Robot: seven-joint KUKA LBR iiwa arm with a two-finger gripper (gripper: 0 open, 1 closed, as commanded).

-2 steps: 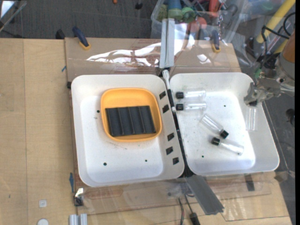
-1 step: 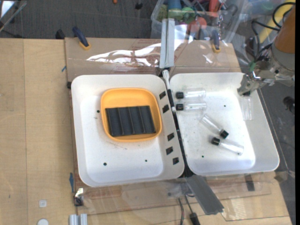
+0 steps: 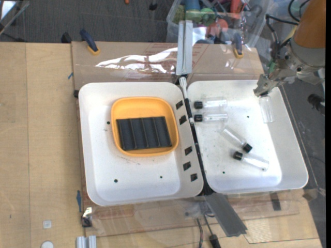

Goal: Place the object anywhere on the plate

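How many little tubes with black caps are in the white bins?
4, all in the right bin: two tubes side by side near the divider, upper and lower, and two nearer the middle, one just above the other. A fifth clear tube may lie near the hand.

clear tub of toys (image 3: 222, 6) behind bins (image 3: 139, 190).

bright, even light; glare on plastic sheet (image 3: 139, 63); slightly soft.

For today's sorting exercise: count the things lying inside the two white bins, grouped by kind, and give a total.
Clear vials with black caps: 4
Clear vial with no cap showing: 1
Orange plate: 1
Black ridged block on the plate: 1
Total: 7
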